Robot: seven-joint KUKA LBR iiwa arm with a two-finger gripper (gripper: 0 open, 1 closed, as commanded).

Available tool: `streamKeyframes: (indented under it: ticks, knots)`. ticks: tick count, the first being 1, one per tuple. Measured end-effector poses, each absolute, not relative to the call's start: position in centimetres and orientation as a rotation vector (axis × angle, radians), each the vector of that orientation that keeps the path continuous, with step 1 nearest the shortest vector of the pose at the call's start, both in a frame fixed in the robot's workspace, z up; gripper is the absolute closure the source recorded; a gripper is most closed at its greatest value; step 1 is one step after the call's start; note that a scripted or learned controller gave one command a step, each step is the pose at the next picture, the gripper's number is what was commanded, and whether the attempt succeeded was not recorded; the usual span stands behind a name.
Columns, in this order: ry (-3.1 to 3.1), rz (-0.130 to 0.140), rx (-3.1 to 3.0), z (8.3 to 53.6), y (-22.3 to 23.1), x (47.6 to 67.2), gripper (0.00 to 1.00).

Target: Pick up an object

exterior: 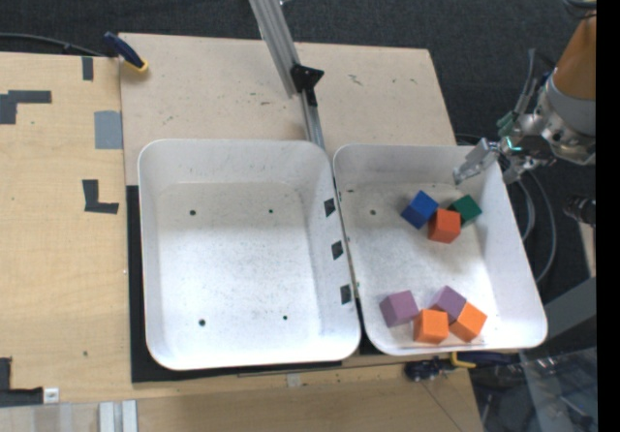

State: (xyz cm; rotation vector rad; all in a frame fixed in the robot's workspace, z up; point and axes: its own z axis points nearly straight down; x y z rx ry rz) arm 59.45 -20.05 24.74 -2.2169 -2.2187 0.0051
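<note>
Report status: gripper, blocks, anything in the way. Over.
Gripper above right white bin's far edge, holding nothing. Blue, red-orange and green foam cubes clustered just below it. Nothing blocking them.

Even, bright light; slightly soft

I see both white bins (242, 154) in smooth, faintly glossy plastic, speckled with dark grit. The bench (58, 256) looks like matt pale wood. The coloured blocks (445, 225) appear matt, foam-like.
</note>
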Motion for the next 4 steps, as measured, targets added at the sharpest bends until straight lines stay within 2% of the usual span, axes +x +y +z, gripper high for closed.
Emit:
streamKeyframes:
  ticks: [1, 4]
  knots:
    - [-2.224, 0.002, -2.218, 25.0, -20.0, 59.5, 0.00]
    - [-2.227, 0.004, -2.225, 12.1, -20.0, 58.6, 0.00]
